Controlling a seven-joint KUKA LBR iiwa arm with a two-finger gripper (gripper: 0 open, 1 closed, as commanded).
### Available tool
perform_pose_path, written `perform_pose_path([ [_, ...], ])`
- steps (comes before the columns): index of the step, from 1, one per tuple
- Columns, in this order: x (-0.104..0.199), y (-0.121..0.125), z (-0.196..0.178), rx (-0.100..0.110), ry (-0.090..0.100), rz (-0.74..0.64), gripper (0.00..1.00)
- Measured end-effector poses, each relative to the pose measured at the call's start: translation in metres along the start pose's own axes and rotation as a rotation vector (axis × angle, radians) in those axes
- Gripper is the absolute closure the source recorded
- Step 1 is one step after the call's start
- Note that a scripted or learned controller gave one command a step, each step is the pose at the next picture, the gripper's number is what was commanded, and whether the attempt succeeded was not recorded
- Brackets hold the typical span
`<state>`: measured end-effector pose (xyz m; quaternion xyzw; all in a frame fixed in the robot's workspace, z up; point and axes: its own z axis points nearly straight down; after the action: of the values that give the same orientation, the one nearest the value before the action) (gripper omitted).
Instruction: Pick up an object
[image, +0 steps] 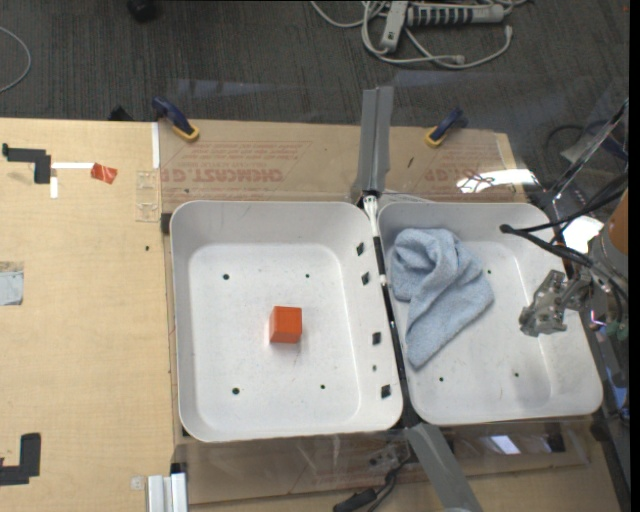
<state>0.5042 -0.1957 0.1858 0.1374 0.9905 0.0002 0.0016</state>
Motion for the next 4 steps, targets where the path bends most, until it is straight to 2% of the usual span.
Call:
perform_pose_path([
  [1,-0.006,-0.025,-0.006,-0.001,-0.001,-0.3,1.0],
  [2,-0.045,-0.013,0.0,-0.001,-0.002,-0.659,1.0],
  [3,-0.101,0.029,-0.018,-0.002,-0.004,-0.878,1.0],
  [4,-0.112,0.032,0.044,-0.002,-0.002,-0.769,1.0],
])
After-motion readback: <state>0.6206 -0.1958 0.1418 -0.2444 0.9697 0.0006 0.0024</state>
